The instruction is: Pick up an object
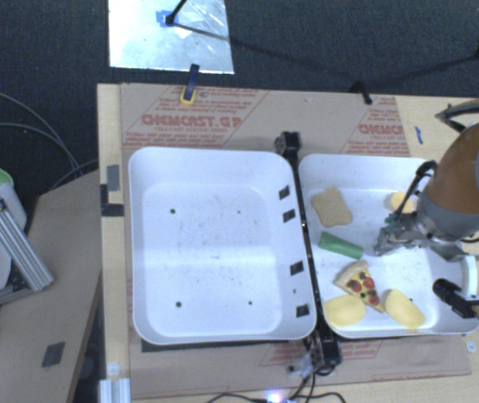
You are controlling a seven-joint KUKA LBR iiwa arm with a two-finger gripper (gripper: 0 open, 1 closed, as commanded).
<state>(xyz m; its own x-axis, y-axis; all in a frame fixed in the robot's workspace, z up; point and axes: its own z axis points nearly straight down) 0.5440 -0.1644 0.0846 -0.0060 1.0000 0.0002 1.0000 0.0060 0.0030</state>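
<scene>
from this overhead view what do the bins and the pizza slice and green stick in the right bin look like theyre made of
The bins look like thin moulded plastic: white, smooth, rounded rims, slightly scuffed. The pizza slice seems to be a plastic or rubber toy, with flat matte colours and red dots for topping. The green stick is evenly coloured and matte, probably plastic or foam; the picture is too coarse to say which.

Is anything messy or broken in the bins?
Nothing looks broken or spilled. The toy foods, the pizza slice, green stick, bread and yellow lumps, all lie loose inside the right bin.
</scene>
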